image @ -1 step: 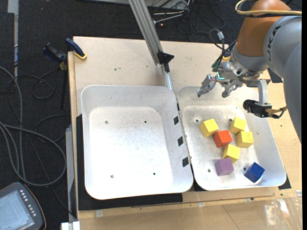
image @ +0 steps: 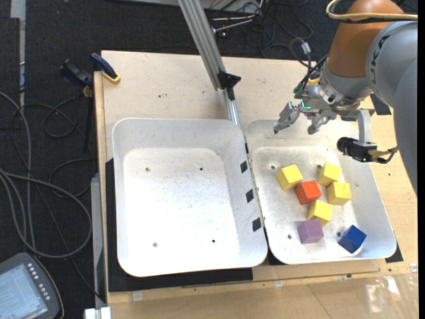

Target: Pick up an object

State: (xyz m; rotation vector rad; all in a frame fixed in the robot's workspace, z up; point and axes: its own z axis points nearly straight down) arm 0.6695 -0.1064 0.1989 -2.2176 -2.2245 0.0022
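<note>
- Two shallow white bins lay side by side on the bench (image: 172, 78); the left bin (image: 179, 195) showed only its bare, speckled floor, while the right bin (image: 319, 205) held all the blocks.
- Seven blocks sat in the right bin, gathered toward its middle and near edge: a yellow block (image: 289, 177) nearest the bins' shared edge, an orange block (image: 307, 192) just beside it, three more yellow ones at (image: 329, 173), (image: 339, 192) and (image: 320, 211), a purple block (image: 309, 231) and a blue block (image: 352, 238) close to the near rim.
- The orange block touched or nearly touched its yellow neighbours; the blue one stood apart from the cluster.
- Open floor remained in the right bin's far part, by its far rim, and along its left side next to the dividing rims.
- The pincer (image: 295, 123) hung over the far rim of the right bin, away from every block, its fingers spread apart with nothing between them.
- The grey arm with its orange band (image: 355, 42) reached in from the right, above the bin's far right corner.
- A slanted metal pole (image: 202, 35) crossed the bench toward the meeting point of the bins, ending just left of the pincer.
- A blue and yellow clamp (image: 103, 68) sat at the bench's far left corner, well apart from both bins.
</note>
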